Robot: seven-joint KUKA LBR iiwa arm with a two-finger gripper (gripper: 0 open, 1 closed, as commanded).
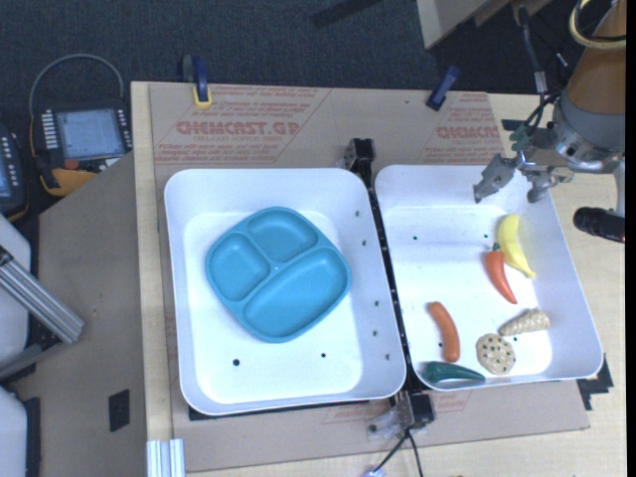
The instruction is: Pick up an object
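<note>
Yellow banana (513, 245) is my nearest target: it lies in the right bin (427, 197), just below my gripper (513, 185) in the frame, toward the camera. My gripper hangs over the bin's far right corner with its two fingers spread apart and nothing between them. The banana's long axis runs roughly away from the far wall toward the near one, curving slightly, and its lower end touches or nearly touches the red pepper (502, 274). I judge a grasp should close across the banana's short width. Room is tight to the right, where the bin wall runs close by; the left side is open white floor. The sausage (445, 331), cookie (495, 353), bread piece (525, 322) and green item (452, 374) sit nearer the front edge. The left bin (199, 207) holds a blue plate (279, 272).
</note>
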